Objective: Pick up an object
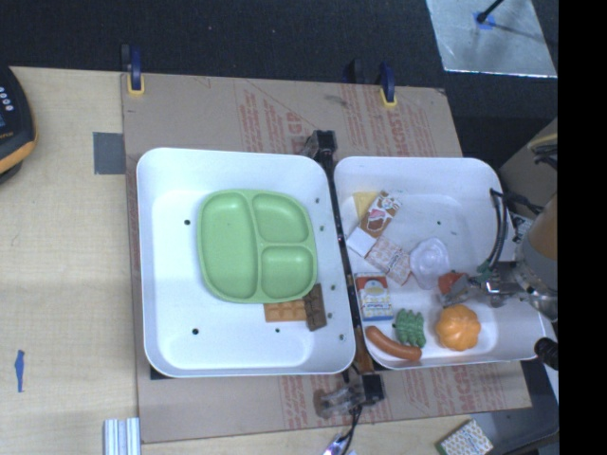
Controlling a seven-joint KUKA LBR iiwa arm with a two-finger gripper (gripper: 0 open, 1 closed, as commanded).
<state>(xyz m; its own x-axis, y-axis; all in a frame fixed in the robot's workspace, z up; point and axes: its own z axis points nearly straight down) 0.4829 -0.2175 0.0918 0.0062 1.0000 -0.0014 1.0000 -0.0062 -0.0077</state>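
Tan bench (66, 254) bearing two white bins | right bin (417, 171) holding orange fruit (458, 328), sausage, broccoli, packets | gripper (495, 287) hovering just beside the fruit, grip state impossible to judge | advice: centring over the fruit before descending, avoiding neighbouring clutter.

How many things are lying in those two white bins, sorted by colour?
Green: 2, divided plastic plate, small bumpy toy vegetable
Orange: 1, round toy fruit
Red: 1, toy sausage
Brown: 1, waffle-like block
Clear: 1, plastic cup
Printed cartons and packets: 4
Yellow: 1, flat wedge
Total: 11
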